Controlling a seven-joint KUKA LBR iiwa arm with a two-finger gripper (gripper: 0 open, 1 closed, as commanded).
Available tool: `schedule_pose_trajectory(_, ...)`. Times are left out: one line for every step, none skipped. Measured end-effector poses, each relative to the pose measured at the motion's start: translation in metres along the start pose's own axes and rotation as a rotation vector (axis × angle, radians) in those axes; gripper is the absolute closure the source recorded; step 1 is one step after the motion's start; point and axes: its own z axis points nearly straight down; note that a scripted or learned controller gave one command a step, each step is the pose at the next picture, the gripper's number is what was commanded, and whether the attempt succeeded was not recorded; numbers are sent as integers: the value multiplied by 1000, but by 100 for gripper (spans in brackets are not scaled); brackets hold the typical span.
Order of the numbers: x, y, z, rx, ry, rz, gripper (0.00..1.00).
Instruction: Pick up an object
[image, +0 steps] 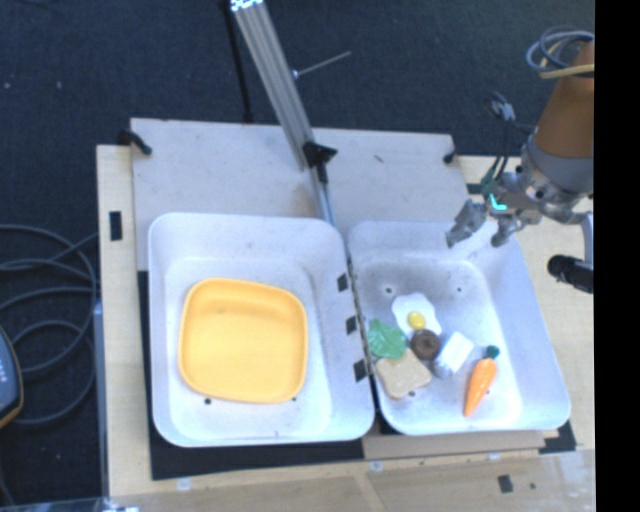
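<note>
I see the gripper (482, 229) hanging over the far right corner of the right bin (535, 330), up near its far rim. Fingers (462, 226) are spread apart, nothing between them. Orange band on the arm (566, 120) sits at the bench's right edge.

Everything pickable is clustered in the near half of the right bin:
- toy carrot (480, 386), orange with a green tip, lying tilted near the near right corner
- small white block (454, 353) just beside the carrot, toward the bin's middle
- dark brown round piece (426, 344) touching the white block's left side
- fried-egg toy (414, 314), white with a yellow yolk, just beyond the brown piece
- green leafy piece (386, 340) against the bin's left wall
- tan bread-slice shape (402, 376) nearest the near rim, touching the green piece and the brown one

The gripper is well apart from all of them.

The left bin (170, 250) holds a yellow square plate (243, 340), lying flat, roughly centred, slightly toward the near rim.
</note>
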Motion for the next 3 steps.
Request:
schedule_pose_trajectory(0,0,0,0,0,0,0)
schedule_pose_trajectory(-10,0,56,5,0,1,0)
schedule_pose_trajectory(-11,-2,120,6,0,1,0)
